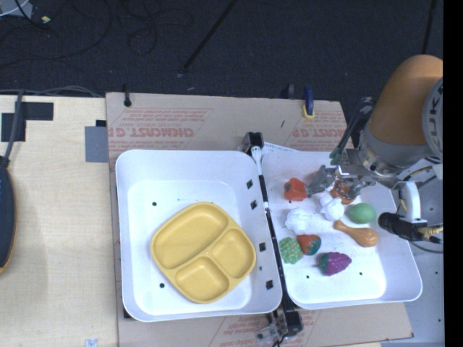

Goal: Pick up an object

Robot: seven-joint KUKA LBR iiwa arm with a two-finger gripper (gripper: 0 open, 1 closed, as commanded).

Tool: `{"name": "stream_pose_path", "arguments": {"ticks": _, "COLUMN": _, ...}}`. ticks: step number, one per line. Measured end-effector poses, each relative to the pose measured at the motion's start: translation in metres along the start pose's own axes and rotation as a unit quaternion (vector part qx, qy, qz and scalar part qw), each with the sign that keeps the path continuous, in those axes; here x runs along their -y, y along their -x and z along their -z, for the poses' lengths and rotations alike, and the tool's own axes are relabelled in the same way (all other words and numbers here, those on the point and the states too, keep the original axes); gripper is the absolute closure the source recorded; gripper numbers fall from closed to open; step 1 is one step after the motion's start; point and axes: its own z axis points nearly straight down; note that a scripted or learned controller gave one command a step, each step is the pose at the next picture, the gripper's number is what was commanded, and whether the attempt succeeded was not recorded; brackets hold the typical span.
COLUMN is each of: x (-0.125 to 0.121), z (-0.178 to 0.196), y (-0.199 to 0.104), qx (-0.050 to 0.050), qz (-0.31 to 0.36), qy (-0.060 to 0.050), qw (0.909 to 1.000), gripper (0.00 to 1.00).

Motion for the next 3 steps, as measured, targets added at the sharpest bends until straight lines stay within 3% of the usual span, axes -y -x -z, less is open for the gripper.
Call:
{"name": "stream_pose_path", "arguments": {"ticks": 1, "x": 0.0, "z": 0.01, "y": 0.001, "qx": 0.0, "qz": 0.0, "qy": 0.0, "qw": 1.0, "gripper": 1.0}}
{"name": "stream_pose_path", "arguments": {"ticks": 2, "x": -0.035, "z": 0.078, "y": -0.068, "qx": -0.001, "qz": 0.003, "qy": 0.004, "qw": 1.0, "gripper": 1.0}}
{"name": "stream_pose_path", "arguments": {"ticks": 3, "x": 0.011, "z": -0.022, "y": -0.053, "qx": -0.001, "qz": -0.001, "qy": -0.006, "qw": 1.0, "gripper": 1.0}}
